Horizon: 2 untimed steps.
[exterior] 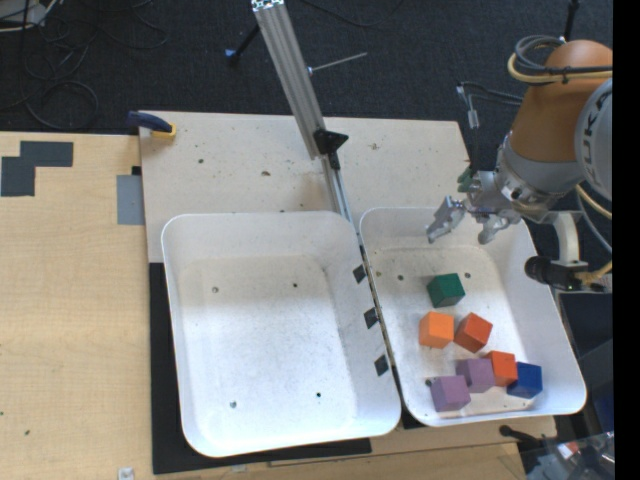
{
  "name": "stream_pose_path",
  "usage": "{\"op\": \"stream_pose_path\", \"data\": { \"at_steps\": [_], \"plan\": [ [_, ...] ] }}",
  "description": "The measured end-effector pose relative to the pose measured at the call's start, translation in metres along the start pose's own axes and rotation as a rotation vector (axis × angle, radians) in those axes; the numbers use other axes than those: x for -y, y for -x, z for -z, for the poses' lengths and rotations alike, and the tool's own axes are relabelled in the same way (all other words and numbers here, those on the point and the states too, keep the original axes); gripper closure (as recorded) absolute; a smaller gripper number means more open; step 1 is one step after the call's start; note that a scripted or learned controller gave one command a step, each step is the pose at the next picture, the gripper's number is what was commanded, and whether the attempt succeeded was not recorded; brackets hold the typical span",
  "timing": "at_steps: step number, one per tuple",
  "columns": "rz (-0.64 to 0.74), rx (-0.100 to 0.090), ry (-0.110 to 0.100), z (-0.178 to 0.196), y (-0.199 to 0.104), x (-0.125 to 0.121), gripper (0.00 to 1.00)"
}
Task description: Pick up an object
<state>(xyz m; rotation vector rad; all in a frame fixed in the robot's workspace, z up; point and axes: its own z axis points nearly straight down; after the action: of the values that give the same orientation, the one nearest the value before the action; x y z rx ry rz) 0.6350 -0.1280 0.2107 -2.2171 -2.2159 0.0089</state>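
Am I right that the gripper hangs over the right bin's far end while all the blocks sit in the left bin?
Not quite. The camera view shows the gripper over the right bin's far end, but the blocks, such as the green block, sit in that same right bin, not the left.

All seven small cubes lie in the right bin (560, 368), a green cube (446, 289) farthest back, an orange cube (436, 329) touching a red-orange cube (473, 332) nearer, and two purple cubes (462, 383), another red-orange cube (503, 367) and a blue cube (526, 379) clustered by its front rim.
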Motion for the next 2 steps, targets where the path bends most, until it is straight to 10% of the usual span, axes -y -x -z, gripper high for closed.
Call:
{"op": "stream_pose_path", "data": {
  "at_steps": [2],
  "plan": [
    [0.000,0.000,-0.001,-0.118,-0.001,0.002,0.00]
  ]
}}
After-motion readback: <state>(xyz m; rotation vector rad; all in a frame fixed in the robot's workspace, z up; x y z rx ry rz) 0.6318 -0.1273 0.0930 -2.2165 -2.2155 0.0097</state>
